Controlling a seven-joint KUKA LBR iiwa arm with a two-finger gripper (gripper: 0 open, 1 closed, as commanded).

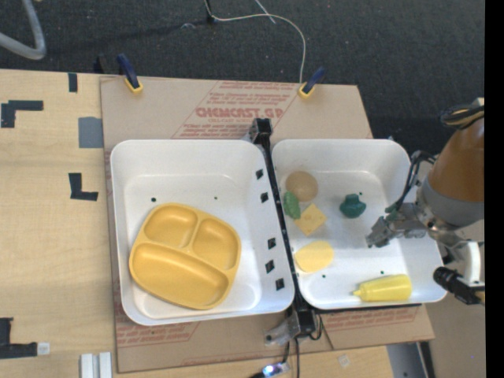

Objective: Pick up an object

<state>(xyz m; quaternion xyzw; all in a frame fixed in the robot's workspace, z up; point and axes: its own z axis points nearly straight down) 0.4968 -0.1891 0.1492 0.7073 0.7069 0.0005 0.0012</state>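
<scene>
— Hanging over the right side of the right bin (394, 152), the gripper (383, 233) sits at the end of the grey arm (457, 187) that comes in from the right edge of the frame. Can its grasp be read?

— No. The dark fingers are small and blurred against the white floor, so whether they are spread or closed cannot be told, and nothing can be seen between them.

— What lies in that bin?

— A dark green toy (352, 205) sits just left of the gripper, near but apart from it. A yellow bottle (383, 288) lies on its side along the lower wall, below the gripper. Toward the bin's left side there is a tan round piece (301, 186), with a small green piece (292, 205) touching its lower left edge. A yellow wedge (312, 220) lies just right of the green piece, and a pale yellow disc (313, 256) rests below them.

— And the left bin (126, 160)?

— It holds a yellow divided plate (185, 254) in its lower left part, lying flat. Both bins stand on a brown board (228, 105) clamped at the top of the frame.
</scene>
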